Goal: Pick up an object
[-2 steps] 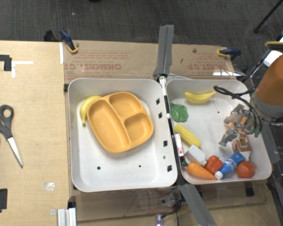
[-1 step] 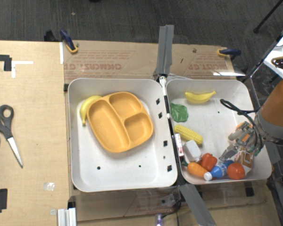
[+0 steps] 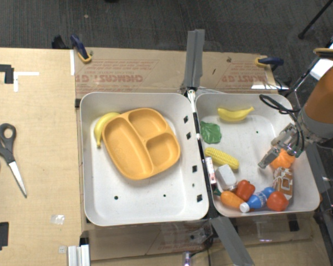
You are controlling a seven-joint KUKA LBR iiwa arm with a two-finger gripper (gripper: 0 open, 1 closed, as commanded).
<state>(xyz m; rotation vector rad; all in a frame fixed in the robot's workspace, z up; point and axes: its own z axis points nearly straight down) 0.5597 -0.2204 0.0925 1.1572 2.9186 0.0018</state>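
Note:
My gripper (image 3: 276,153) reaches in from the right, low over the right bin (image 3: 250,132) near its right wall. A small orange object (image 3: 283,160) lies right against the gripper's lower side; whether it is gripped is not visible. Just below it rests a brown and white packet (image 3: 284,180). Along the bin's front edge are a red ball (image 3: 277,201), a blue bottle (image 3: 258,200), a red pepper (image 3: 245,189), an orange carrot (image 3: 230,199) and a white block (image 3: 226,176). Further back lie a corn cob (image 3: 221,158), a green leaf (image 3: 211,132) and a yellow banana (image 3: 236,113).
The left bin (image 3: 139,204) holds an orange divided plate (image 3: 140,143) with a second banana (image 3: 103,126) tucked under its left rim. Scissors (image 3: 8,155) lie on the wooden bench at far left. A black cable (image 3: 277,105) loops over the right bin's back corner.

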